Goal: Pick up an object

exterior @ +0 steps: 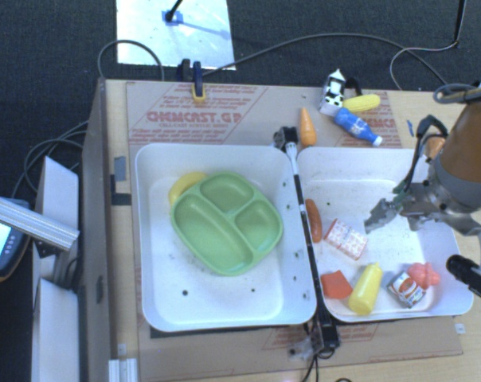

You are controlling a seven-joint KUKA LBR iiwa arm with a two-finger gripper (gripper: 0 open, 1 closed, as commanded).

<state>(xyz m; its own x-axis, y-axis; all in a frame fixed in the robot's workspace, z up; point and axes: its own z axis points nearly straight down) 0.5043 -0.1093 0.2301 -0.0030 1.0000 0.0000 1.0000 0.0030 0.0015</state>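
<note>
stage: nothing lifted yet | pincer [376,216]: open, holds nothing, just right of red-and-white patterned box [346,239] | left: descend, grasp

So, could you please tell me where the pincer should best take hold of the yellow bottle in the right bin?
Probably across the middle of the yellow bottle, coming straight down. It lies on its side, slightly tilted, with its long flanks facing the orange block and the can; both sit close, so closing across the narrow width looks safest.
</note>
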